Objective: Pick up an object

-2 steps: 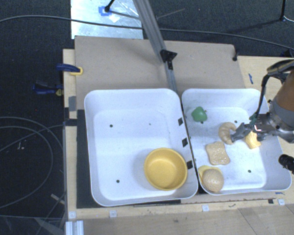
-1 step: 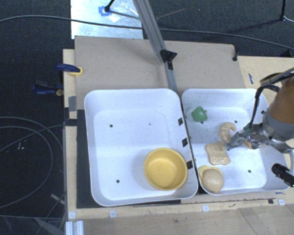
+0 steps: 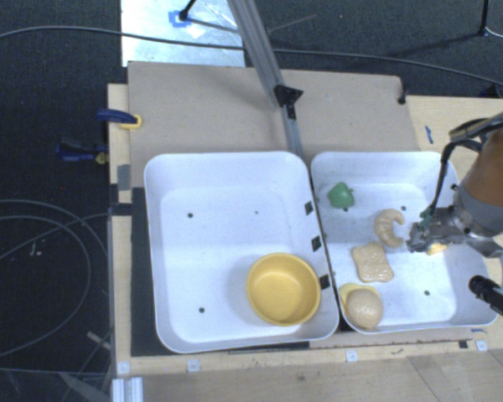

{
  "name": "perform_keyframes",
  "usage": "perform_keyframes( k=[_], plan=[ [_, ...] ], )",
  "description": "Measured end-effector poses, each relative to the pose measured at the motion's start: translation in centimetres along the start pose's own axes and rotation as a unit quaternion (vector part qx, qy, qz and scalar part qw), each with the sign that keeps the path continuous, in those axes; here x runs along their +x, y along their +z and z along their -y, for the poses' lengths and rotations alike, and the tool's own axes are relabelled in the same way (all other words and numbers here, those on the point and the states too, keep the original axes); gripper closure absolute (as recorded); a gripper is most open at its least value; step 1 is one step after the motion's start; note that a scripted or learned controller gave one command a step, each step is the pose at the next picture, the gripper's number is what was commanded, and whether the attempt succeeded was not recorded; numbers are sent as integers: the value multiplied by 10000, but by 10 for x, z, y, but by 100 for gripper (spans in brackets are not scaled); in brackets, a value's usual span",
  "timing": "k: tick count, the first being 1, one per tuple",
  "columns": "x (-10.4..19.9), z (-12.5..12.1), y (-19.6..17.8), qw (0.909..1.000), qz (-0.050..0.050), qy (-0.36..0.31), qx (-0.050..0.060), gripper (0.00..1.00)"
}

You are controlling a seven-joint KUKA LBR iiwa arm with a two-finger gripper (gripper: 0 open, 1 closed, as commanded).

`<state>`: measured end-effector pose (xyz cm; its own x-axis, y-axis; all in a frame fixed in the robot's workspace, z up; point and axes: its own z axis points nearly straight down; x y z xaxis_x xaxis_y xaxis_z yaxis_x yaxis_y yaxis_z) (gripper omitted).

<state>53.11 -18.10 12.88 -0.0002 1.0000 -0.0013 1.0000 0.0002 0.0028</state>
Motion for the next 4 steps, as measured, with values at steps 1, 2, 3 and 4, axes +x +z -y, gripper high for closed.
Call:
perform_keyframes(
  k=[1,2,3,4],
  plan=[
    [-4,5,-61,10000,6,-7,-22,100],
    [-3,2,-126,10000,10,-26,-35,100],
    [-3,1,-146,10000,2,-25,-12,100],
    [56,-8,-147,10000,-14,-56,-4,100]
  ],
)
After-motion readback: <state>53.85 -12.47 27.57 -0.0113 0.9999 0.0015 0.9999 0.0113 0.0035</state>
